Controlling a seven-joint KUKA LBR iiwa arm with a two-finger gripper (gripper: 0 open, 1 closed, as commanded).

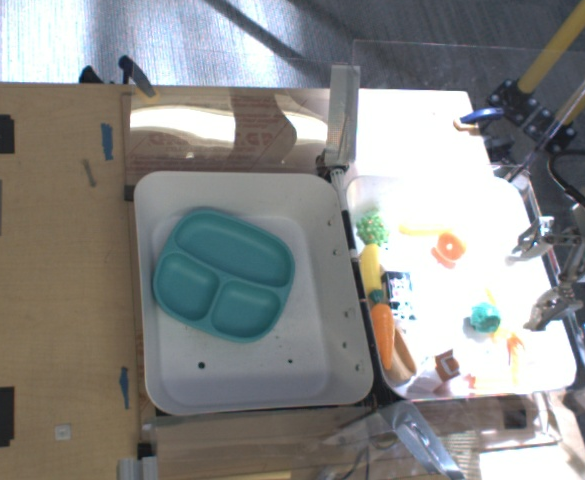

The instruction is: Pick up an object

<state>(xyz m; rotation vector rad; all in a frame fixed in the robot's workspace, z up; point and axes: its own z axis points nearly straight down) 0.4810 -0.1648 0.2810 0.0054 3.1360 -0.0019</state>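
The right bin [492, 198] lies in bright glare and holds several small toys. Along its left wall sit a green broccoli-like piece [372, 228], a yellow piece [371, 268] and an orange carrot [382, 333]. A small dark printed box [398, 288] lies beside them. Further right are an orange ring [448, 249], a thin yellow strip [419, 231], a teal lump [485, 318], a small orange bit [514, 346] and a brown block [447, 365].
The left bin [312, 368] holds a teal divided plate [224, 273]. Brown cardboard [47, 268] covers the bench to the left. A grey post [342, 118] stands between the bins at the back. Metal clamps [552, 268] and a yellow pole [562, 38] line the right side.
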